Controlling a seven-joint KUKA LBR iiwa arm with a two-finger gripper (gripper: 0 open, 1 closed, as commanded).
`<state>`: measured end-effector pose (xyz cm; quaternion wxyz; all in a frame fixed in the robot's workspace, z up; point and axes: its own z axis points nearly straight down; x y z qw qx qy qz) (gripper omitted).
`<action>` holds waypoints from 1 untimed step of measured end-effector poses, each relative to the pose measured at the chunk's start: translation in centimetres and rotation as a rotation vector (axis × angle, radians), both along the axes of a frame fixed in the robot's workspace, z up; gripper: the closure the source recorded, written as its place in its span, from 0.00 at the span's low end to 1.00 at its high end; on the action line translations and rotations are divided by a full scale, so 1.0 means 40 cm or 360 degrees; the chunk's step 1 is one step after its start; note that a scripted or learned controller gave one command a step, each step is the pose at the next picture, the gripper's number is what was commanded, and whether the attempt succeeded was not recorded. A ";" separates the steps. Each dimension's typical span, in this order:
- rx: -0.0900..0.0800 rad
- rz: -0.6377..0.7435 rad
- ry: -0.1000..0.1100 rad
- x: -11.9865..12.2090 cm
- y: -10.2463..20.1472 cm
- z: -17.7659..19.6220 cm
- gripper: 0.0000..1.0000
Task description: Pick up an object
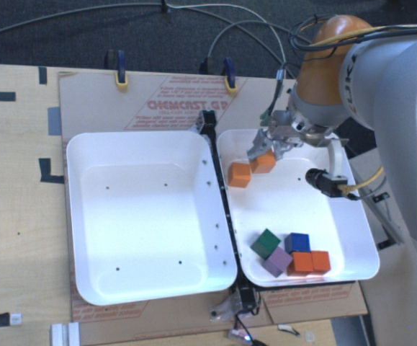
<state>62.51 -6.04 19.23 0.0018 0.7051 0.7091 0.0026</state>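
- Camera view: gripper [267, 150] sits low in the right bin [352, 215]; whether it grips cannot be told.
- Orange cube [263, 163] lies directly at its tip; a second orange cube [239, 174] is just left and below.
- Advice: centre on one cube, clear of its neighbour.
- Cube is compact, no long axis; edges skewed to the bin wall.

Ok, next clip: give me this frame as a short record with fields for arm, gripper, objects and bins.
arm: reaches in from the right, over the right bin
gripper: gripper low at the bin's far end, at an orange block
nearby: second orange block beside it
cluster: green block, blue block, purple block, two orange-red blocks at near end
left bin: left bin
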 end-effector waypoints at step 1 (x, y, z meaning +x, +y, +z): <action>0.0002 0.0004 0.0001 -0.048 0.210 0.160 1.00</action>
